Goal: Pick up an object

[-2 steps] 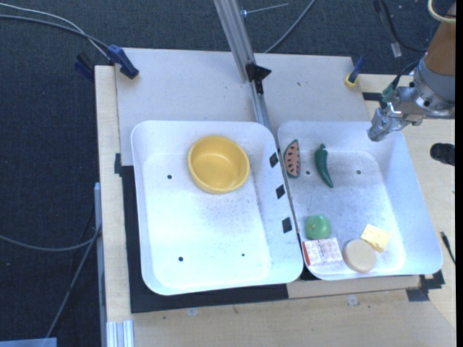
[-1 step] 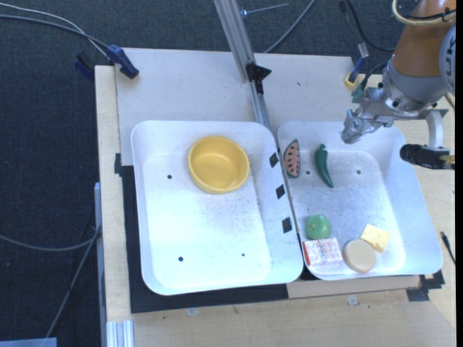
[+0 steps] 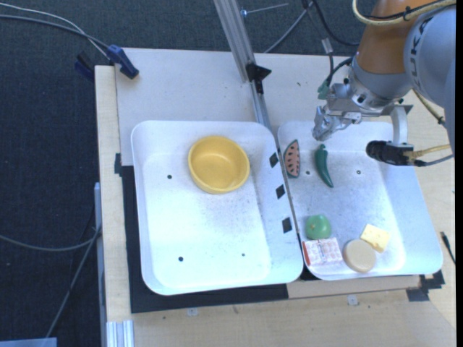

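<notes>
The grey arm's two-finger gripper (image 3: 323,130) hung over the far end of the right-hand shallow white bin (image 3: 405,215); whether it was spread or closed could not be told. Just below it lay a slim dark green chilli pepper (image 3: 323,165), its long axis running almost front to back, its narrow tip toward the bin's near side and slightly right. Beside it, by the dividing rim, a watermelon slice (image 3: 291,157) lay nearly parallel. A small red-and-white packet (image 3: 322,252) sat at the near edge, its printing too small to read.
</notes>
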